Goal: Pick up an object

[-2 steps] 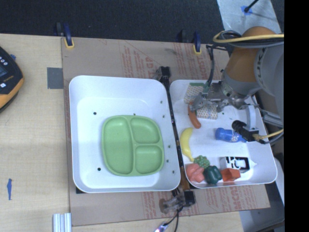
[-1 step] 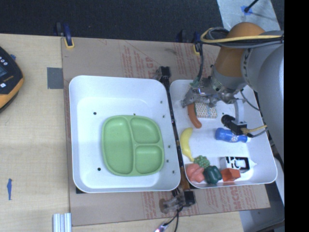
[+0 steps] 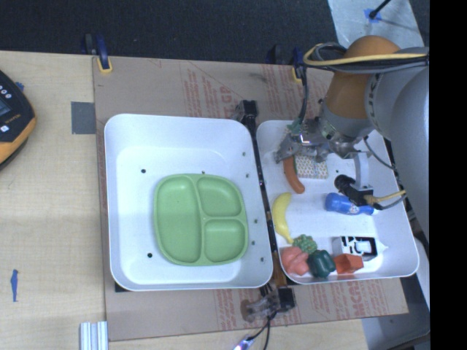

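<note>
My gripper [image 3: 305, 150] hangs low over the far part of the right bin [image 3: 398, 228]. It stands just above the far end of an orange sausage [image 3: 294, 177] and beside a checkered waffle-like piece [image 3: 314, 168]. A yellow banana [image 3: 282, 216] lies along the bin's left wall, and a blue object [image 3: 343, 204] lies right of centre. Near the front edge sit a red piece [image 3: 295, 260], a green broccoli-like piece [image 3: 304, 243], a dark green piece [image 3: 320, 264] and an orange-red block [image 3: 348, 263]. Nothing shows clearly inside the gripper.
The left bin [image 3: 131, 159] holds a green divided plate [image 3: 199, 219]. A black-and-white card [image 3: 359, 246] lies in the right bin's front right. The bins' shared walls [image 3: 260, 195] run close to the sausage and banana. A yellow and black device [image 3: 11, 119] sits at the bench's far left.
</note>
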You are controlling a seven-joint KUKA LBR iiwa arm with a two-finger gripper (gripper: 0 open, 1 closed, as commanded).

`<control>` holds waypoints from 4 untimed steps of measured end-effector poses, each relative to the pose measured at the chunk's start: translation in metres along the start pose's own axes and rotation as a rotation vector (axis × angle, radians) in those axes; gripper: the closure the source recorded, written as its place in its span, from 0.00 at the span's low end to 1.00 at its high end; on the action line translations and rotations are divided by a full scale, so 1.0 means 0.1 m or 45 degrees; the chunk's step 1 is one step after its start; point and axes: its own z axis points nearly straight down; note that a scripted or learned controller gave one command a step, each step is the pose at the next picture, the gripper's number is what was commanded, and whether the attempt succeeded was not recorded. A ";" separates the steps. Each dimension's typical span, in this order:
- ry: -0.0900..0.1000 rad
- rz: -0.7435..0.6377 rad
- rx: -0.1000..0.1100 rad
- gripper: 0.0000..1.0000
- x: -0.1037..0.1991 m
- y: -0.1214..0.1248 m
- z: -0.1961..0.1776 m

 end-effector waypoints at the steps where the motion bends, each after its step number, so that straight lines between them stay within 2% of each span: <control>1: 0.004 0.001 0.010 0.00 0.00 0.11 0.01; 4: 0.004 -0.002 0.003 0.00 -0.01 0.07 0.01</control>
